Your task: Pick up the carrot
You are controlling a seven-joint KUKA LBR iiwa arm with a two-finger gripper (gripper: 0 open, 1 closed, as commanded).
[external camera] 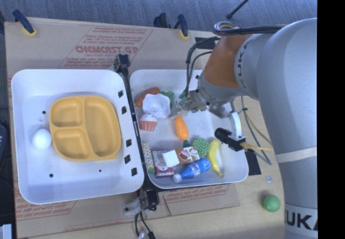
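Camera view, looking down on the bench.

Arm (269,70): grey, with an orange band above the wrist; reaches in from the right and bends down over the right bin (237,170), wrist over the bin's upper right part.

Gripper (190,104): low in the right bin, near its upper middle. Whether it is apart, together or clamped on anything cannot be told; the wrist hides it.

Carrot (181,128): orange, lying on the bin floor just below the gripper and slightly to its left, apart from it. Long axis nearly up-and-down in the picture, leaning a little so the lower end sits further right. Which end is the tip cannot be told.

Other contents of the right bin, placed from the gripper:
- white crumpled thing (157,105), just to its left;
- cupcake (148,122), left and below;
- green bumpy item (201,146), below, past the carrot;
- banana (215,158), below and to the right;
- blue bottle (193,170) and small printed box (173,158), well below; print unreadable.

Left bin (21,178): well to the left of the gripper; holds a yellow divided tray (85,127) and a white ball (41,138).

Writing: cardboard sheet (70,43) under the bins reads "CHEMCAST", red print. Arm base bears "KU" at the lower right.

Green ball (271,203): on the bench, outside the bins, far below and right of the gripper.
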